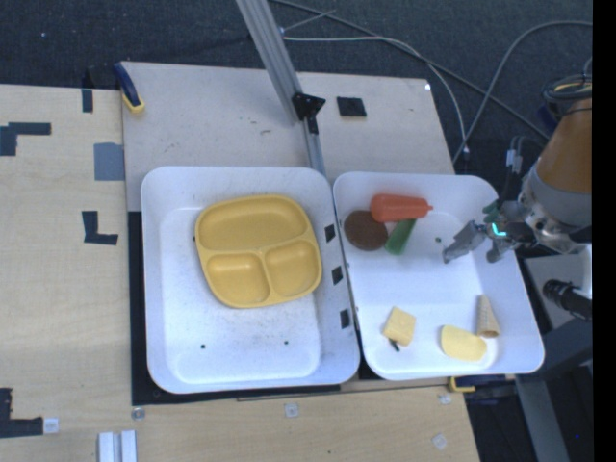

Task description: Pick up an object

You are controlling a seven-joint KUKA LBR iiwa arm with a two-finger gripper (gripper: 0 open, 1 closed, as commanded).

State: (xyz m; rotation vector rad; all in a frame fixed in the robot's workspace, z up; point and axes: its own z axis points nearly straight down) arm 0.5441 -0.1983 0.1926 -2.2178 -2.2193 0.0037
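The right bin [510, 349] holds several toy foods. A red-orange sausage-like piece [399, 206] lies at the back, with a brown round piece [365, 229] and a green piece [400, 236] beside it. Near the front lie a yellow wedge [399, 326], a yellow lump [463, 344] and a small cone [488, 316]. My gripper [479, 245] hangs over the right side of this bin, right of the green piece and above the cone. Its fingers [460, 244] are spread open with nothing between them.
The left bin [173, 354] holds a yellow divided plate [258, 250]. A grey pole [274, 46] slants down to the gap between the bins. Cables run across the dark floor at the back right. A blue and yellow clamp [128, 89] sits at the bench's back left corner.
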